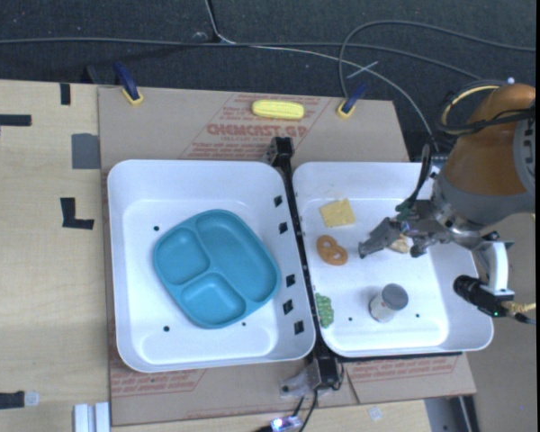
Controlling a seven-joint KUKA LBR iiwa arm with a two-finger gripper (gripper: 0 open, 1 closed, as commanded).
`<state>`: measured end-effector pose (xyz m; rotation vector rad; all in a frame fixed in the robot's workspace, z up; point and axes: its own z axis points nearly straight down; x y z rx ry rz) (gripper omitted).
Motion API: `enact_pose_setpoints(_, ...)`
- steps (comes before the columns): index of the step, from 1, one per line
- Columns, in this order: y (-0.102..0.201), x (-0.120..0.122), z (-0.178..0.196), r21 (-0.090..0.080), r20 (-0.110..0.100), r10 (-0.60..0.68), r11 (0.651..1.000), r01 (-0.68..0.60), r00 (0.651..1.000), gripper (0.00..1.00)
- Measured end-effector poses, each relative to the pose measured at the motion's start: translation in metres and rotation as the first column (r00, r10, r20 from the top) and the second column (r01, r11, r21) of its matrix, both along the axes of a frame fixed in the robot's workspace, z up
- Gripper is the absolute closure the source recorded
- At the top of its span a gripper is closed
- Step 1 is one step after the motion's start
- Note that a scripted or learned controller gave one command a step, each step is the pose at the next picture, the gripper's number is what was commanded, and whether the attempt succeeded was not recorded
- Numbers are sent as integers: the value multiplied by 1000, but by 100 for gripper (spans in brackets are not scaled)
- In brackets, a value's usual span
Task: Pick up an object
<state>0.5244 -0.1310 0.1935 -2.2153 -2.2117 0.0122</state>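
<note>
- Cardboard sheeting covers the middle of a pale wood worktop [36, 268], and two shallow white bins sit side by side on it, apparently joined by black clips along their shared wall so they do not slide apart.
- One left bin [126, 241] carries a single blue divided plate [214, 266], lying flat and tilted at an angle to the bin's walls.
- One right bin [450, 331] carries the pickable things, four that I can count: a yellow sponge-like square [337, 213] toward the far left, a brown pretzel-shaped piece [332, 250] just near of it, a small green item [324, 309] tucked against the left wall, and a grey metal cup [388, 301] toward the near middle.
- One yellow corn-like toy [277, 110] rests on the cardboard beyond the bins, well apart from them and out of play.
- Two blue-and-yellow clamps [126, 85] pin the cardboard at its far edge, likely to hold it still.
- One pincer [391, 238] reaches in from the right, low over the right bin, between the pretzel-shaped piece and the bin's right wall; something pale sits at its tip, but I cannot tell whether that is gripped or merely beneath it, nor how wide the pincer stands.
- My reading is that the pickup is not yet secured, with the pretzel-shaped piece and the cup both near.
</note>
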Motion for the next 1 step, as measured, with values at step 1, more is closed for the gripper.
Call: enact_pose_setpoints(1,0,3,5,-2,11,3,1000,-3,1000,0)
